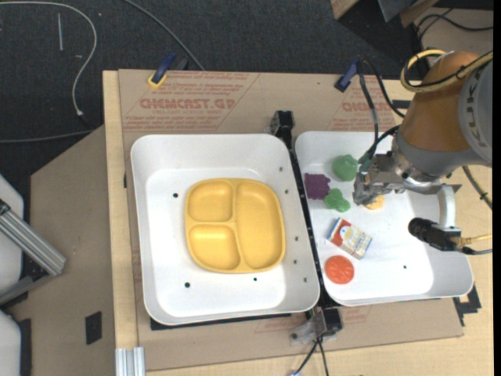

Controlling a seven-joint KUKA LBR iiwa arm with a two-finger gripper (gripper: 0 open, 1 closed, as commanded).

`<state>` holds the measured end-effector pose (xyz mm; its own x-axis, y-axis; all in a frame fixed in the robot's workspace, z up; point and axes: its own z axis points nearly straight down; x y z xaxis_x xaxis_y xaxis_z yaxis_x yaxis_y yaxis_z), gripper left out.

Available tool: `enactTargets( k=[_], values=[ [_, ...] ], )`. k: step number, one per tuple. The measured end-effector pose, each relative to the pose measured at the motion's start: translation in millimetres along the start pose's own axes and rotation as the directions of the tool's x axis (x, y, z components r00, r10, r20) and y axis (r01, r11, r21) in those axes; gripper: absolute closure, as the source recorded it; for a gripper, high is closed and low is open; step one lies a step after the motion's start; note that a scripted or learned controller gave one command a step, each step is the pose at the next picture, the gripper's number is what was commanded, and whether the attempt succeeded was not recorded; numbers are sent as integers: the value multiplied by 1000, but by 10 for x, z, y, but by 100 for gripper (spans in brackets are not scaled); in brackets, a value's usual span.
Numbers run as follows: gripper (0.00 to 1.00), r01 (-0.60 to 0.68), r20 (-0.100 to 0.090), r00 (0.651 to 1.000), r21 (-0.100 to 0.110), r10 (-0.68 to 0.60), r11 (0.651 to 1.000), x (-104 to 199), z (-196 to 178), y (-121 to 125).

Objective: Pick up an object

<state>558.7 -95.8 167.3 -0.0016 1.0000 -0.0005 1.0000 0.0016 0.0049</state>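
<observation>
From above, the gripper (366,196) hung low in the right bin (438,276), right over a small yellow-orange object (376,204); jaw state impossible to tell. Green pieces (344,167) and a purple piece (316,184) sat beside it.

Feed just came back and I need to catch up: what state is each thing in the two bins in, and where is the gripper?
Yellow divided plate: flat in the left bin, compartments bare.
Gripper: low in the right bin, over a small orange-yellow item.
Purple piece: loose.
Large green piece: loose, beside the gripper.
Small green piece: loose.
Small carton: lying on its side.
Red disc: lying flat.
</observation>
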Motion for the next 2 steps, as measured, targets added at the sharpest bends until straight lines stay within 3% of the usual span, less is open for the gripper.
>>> enactTargets(
  k=[1,2],
  values=[
    [100,0,0,1000,-1,0,1000,53,-562,-71],
    [100,0,0,1000,0,0,1000,56,-797,-58]
  ],
)
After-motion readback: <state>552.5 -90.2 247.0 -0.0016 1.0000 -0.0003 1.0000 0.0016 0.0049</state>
